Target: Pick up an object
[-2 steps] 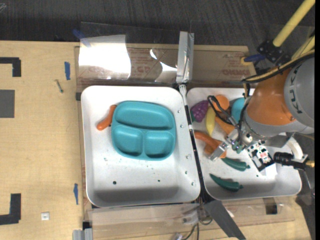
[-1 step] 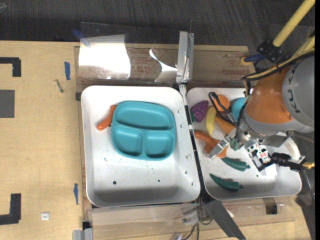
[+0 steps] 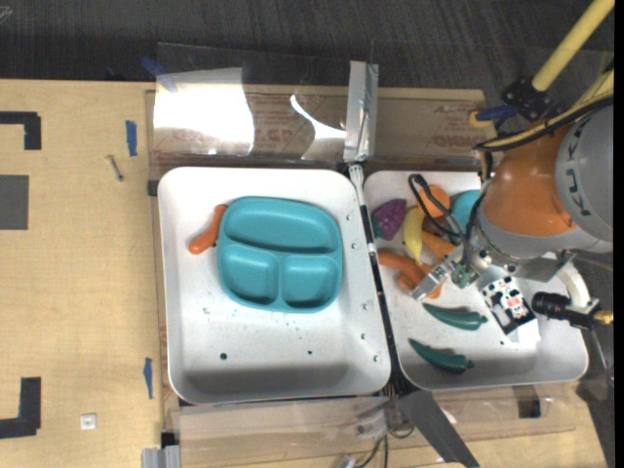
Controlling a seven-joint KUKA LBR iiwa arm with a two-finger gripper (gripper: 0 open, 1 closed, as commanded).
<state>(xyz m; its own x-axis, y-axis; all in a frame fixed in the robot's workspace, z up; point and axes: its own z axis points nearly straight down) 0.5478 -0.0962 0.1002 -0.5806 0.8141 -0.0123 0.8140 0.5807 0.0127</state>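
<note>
Carrot [image 3: 398,260] just left of pincer [image 3: 436,283] — seemingly touching, right bin [image 3: 556,354]

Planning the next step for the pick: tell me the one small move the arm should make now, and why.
Probably lower the gripper straight down a little. It sits low in the right bin, over the orange carrot-like toy, with a dark green pod beside it, and nothing shows between its fingers yet. I cannot tell the finger opening.
</note>
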